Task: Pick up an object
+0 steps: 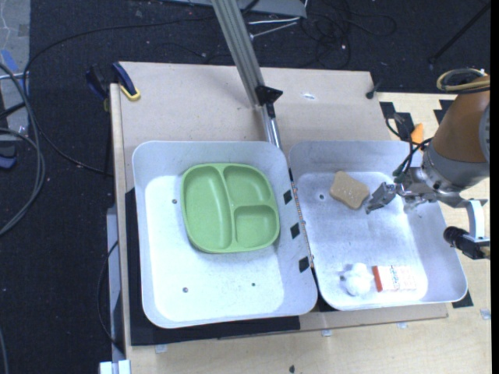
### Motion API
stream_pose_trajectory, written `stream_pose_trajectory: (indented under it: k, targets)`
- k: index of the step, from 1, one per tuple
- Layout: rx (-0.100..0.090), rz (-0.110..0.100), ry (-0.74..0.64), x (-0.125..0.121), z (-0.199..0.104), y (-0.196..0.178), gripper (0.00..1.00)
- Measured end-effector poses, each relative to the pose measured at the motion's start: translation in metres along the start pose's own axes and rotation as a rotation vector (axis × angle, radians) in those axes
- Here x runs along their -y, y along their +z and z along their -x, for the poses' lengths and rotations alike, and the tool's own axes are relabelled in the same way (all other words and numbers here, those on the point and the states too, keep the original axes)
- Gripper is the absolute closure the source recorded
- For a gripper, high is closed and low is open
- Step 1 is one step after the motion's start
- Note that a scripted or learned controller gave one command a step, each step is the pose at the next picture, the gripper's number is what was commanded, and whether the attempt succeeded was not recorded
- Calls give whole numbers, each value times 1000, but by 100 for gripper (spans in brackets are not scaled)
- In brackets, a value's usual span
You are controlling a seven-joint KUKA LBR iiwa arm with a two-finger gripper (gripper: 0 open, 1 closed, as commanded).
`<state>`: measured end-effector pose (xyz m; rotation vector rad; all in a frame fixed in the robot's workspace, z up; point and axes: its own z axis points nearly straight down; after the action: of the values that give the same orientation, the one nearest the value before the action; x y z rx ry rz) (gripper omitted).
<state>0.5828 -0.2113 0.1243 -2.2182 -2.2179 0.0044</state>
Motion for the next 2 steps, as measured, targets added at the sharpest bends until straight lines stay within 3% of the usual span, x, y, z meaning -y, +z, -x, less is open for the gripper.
stream_pose_trajectory:
  k: [1, 2]
  targets:
    - [3, 6, 0, -1, 0, 33, 0]
    - [4, 10, -1, -2, 0, 20, 100]
